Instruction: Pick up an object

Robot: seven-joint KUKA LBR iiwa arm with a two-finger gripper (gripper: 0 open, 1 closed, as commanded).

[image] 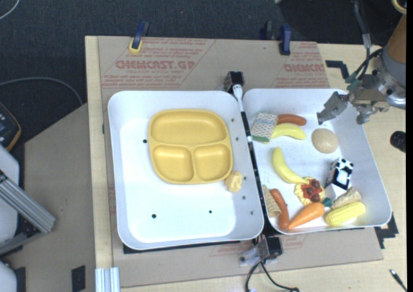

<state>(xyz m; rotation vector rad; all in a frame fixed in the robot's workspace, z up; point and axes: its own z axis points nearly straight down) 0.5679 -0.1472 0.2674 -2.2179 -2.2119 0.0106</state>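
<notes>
Over the right white bin's [381, 184] far corner hovered the grey two-finger gripper [345, 107], fingers spread, nothing between them. Just below sat the beige egg-shaped toy [324, 140]: probably light, smooth, rounded, slippery — best pinched across its middle.

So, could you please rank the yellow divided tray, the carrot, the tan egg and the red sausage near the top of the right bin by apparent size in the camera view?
1. Yellow divided tray, by far the largest.
2. Carrot.
3. Tan egg and red sausage: these look too close in size to rank.
</notes>
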